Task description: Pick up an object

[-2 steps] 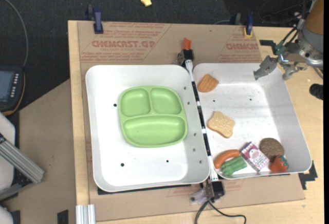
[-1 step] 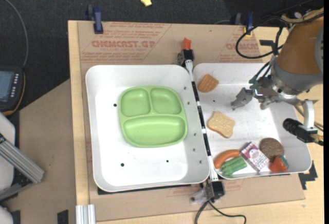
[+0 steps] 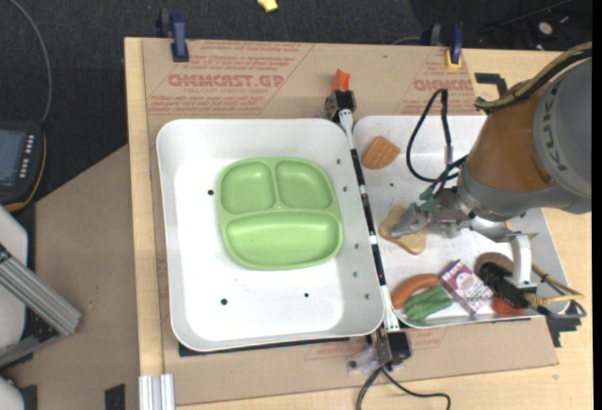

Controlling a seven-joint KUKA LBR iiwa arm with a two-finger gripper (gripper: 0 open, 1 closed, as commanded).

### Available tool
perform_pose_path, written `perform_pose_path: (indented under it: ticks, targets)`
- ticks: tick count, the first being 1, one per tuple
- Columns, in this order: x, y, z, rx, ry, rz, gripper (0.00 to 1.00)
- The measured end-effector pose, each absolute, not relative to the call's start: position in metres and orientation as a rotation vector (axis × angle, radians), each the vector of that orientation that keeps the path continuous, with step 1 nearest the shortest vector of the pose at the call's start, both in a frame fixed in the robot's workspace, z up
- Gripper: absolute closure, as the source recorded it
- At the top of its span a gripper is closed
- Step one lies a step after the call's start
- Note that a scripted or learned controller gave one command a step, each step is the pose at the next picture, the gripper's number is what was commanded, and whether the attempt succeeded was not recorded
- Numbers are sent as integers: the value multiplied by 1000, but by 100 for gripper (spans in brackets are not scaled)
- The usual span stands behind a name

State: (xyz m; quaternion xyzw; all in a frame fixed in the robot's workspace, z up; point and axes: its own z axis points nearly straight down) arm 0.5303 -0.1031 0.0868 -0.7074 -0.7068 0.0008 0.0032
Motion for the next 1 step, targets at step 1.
perform_pose_path:
  ticks: [1]
  targets:
    - [542,-96,87,-2225,-2225,-3,0]
